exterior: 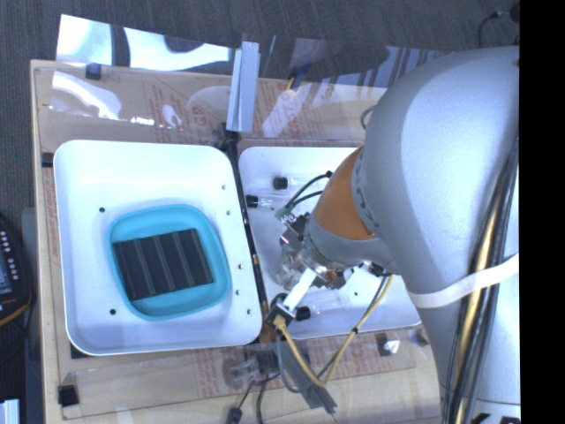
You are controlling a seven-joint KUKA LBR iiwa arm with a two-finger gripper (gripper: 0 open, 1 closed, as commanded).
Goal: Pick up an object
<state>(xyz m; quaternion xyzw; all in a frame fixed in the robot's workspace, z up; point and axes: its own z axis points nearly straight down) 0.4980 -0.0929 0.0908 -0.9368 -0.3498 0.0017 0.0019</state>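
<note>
- Reaching in from the right of the view, my grey metal arm [441, 175], with its orange band [340, 210] above the wrist, hangs over the right shallow white plastic bin [265, 162] and hides most of that bin's floor.
- My pincer [294, 253] sits low over the left part of that bin, near the wall that faces the neighbouring bin.
- Wires and brackets crowd around it, so I cannot tell whether it is released or clenched, or whether it grasps anything.
- A small black rounded object [280, 183] lies on the white floor of the right bin, toward the far left corner. It is apart from my pincer and on the far side of it.
- The left shallow white plastic bin [79, 237] holds a light blue rounded-square plastic tray [168, 306], which lies flat with bare white floor on every side.
- A dark grey ribbed rectangular insert [165, 263] fills the hollow of the blue tray, turned slightly against the bin's walls.
- The blue tray is well apart from my pincer, with the walls of both bins between them.
- Both bins rest side by side, their rims meeting, on the pale wooden bench [159, 374].
- A grey metal upright post [243, 87] stands at the back, just behind the seam between the bins.
- A clear glinting plastic sheet [132, 95] lies along the far edge of the bench.
</note>
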